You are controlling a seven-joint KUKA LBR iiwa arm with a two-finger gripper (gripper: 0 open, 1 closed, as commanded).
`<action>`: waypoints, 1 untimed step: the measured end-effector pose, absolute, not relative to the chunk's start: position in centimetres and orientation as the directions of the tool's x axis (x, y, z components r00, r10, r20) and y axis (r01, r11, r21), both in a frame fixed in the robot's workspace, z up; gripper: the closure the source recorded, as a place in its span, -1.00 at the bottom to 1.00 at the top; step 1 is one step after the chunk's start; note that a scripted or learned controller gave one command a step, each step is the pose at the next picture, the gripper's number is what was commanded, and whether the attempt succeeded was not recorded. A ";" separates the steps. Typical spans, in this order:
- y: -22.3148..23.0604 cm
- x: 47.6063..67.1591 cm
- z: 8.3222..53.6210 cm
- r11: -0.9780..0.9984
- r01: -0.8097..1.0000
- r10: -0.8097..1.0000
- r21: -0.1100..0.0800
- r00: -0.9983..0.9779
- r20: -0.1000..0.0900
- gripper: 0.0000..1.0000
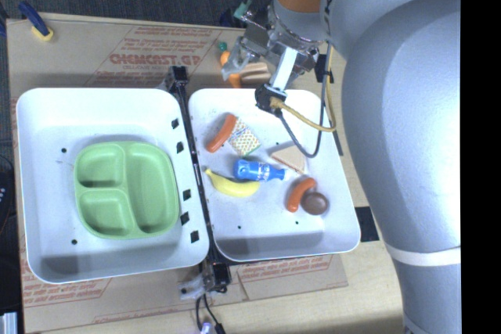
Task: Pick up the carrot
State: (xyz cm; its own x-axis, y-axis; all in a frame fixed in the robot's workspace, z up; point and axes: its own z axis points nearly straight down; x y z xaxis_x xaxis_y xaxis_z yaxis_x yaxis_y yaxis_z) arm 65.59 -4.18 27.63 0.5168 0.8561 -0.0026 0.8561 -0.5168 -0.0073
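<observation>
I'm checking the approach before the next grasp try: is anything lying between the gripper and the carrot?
Nothing visible blocks it. The gripper is above the right bin's far rim, and the carrot lies just below it in the view, on bare bin floor. The closest item, a patterned packet, touches the carrot's right side rather than sitting in the path.

- Green divided plate (125,188) in the middle of the left bin (31,168).
- Banana (232,184) near the right bin's (344,227) left wall.
- Blue bottle (258,170) just right of the banana.
- Sandwich wedge (289,158) toward the right wall.
- Brown round item (315,203) near the right wall.
</observation>
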 end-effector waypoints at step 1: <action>-8.4 65.6 42.6 -0.569 0.822 0.822 0.000 0.569 0.000 -1.00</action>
